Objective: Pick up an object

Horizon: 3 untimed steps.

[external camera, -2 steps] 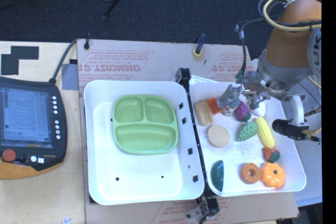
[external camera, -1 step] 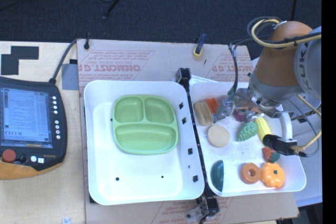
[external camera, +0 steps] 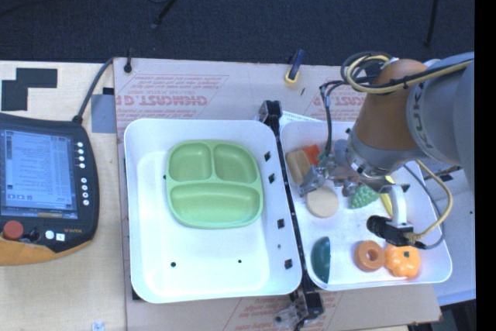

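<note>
Over the right bin (external camera: 442,267) we log the arm (external camera: 403,120) reaching in from 3 o'clock, its pincer (external camera: 322,178) low among the objects near the bin's 10 o'clock quarter. We cannot tell whether the pincer is open or closed; the wrist hides it, and we see no object held. Candidate objects all lie in the right bin: a tan block (external camera: 298,163) just beside the pincer toward 10 o'clock, with something orange-red (external camera: 311,153) behind it; a cream round piece (external camera: 323,204) at 6 o'clock of the pincer; a green textured piece (external camera: 363,195) toward 4 o'clock. Nearer the front wall we note a dark teal piece (external camera: 321,258), an orange ring (external camera: 370,255) and an orange pumpkin-shaped piece (external camera: 403,262) touching or nearly touching it. On the left bin's (external camera: 147,244) floor sits a green divided tray (external camera: 214,184). At 9 o'clock on the counter (external camera: 46,291) lies a control pendant (external camera: 43,182).
</note>
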Each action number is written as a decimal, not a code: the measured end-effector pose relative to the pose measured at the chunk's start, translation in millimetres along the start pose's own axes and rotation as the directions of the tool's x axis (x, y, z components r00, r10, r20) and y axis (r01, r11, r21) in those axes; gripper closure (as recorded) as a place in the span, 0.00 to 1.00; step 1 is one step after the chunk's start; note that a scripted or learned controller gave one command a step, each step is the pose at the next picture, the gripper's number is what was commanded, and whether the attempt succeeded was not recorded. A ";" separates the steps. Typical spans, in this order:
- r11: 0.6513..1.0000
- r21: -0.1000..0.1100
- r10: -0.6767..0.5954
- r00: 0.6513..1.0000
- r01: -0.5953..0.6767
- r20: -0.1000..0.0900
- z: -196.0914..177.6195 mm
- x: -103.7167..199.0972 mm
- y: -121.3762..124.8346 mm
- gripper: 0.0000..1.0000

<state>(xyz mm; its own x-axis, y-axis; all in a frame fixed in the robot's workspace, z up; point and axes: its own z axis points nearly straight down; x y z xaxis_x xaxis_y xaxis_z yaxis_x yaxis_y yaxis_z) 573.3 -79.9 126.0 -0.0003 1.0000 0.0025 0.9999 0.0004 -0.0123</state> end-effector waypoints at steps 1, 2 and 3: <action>1.000 -0.009 0.003 1.000 -0.003 0.005 40.1 -1.2 0.4 0.00; 1.000 -0.002 0.008 1.000 -0.008 0.001 31.4 -0.7 -0.9 1.00; 1.000 -0.010 0.005 1.000 -0.005 0.002 -11.8 -2.1 -7.8 1.00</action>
<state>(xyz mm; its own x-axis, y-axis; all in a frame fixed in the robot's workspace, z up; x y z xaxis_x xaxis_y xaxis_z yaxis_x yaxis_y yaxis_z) 565.6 -82.0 137.9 0.0047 1.0000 0.0004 1.0000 -0.0047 -0.0019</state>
